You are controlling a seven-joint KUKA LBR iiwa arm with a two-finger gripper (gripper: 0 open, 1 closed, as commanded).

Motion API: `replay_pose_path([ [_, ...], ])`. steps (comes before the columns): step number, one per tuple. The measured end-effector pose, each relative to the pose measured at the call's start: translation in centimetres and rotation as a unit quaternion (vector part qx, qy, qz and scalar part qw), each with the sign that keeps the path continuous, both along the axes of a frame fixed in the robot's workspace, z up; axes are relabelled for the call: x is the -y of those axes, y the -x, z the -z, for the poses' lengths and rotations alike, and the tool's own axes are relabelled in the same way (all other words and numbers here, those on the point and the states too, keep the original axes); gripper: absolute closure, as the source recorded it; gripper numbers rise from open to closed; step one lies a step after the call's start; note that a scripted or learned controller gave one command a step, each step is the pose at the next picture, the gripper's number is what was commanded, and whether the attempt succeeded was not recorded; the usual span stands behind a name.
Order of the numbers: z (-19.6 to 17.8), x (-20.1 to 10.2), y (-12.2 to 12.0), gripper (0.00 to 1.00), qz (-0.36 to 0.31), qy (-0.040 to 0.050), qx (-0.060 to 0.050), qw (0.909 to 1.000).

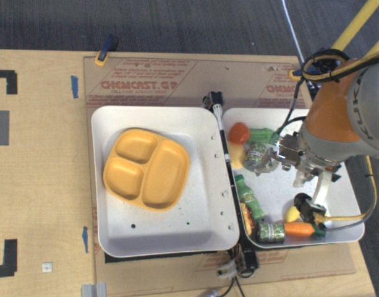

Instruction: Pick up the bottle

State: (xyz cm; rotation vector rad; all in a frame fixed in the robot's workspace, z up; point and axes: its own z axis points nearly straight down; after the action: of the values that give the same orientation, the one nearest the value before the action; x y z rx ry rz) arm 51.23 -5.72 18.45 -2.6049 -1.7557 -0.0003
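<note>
Green bottle (246,198) against right bin (277,193) left wall, apart from wrist (328,142).

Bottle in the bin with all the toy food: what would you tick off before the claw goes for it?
1. Bottle in plain sight: the green bottle lies in the right bin, along the wall next to the other bin. Ok.
2. Claw lined up over it: the claw is off to the view's right of the bottle, beside a crumpled clear thing. Not ok.
3. Claw carrying nothing: cannot tell.
4. Room around the bottle: the bin wall is on one side and a can is close to its lower end. Not ok.
5. Top of the bottle uncovered: nothing lies over it. Ok.
</note>
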Motion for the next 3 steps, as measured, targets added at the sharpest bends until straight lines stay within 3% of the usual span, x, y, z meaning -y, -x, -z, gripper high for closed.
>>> replay_pose_path([
  [1,0.0,-5.5,3.4,0.00,0.047,-0.0008,-0.002,0.9989],
  [2,-0.9,-5.5,3.3,1.00,0.046,-0.0007,-0.002,0.9989],
  [3,0.0,-9.8,3.4,1.00,-0.013,-0.0006,-0.002,0.9999],
])
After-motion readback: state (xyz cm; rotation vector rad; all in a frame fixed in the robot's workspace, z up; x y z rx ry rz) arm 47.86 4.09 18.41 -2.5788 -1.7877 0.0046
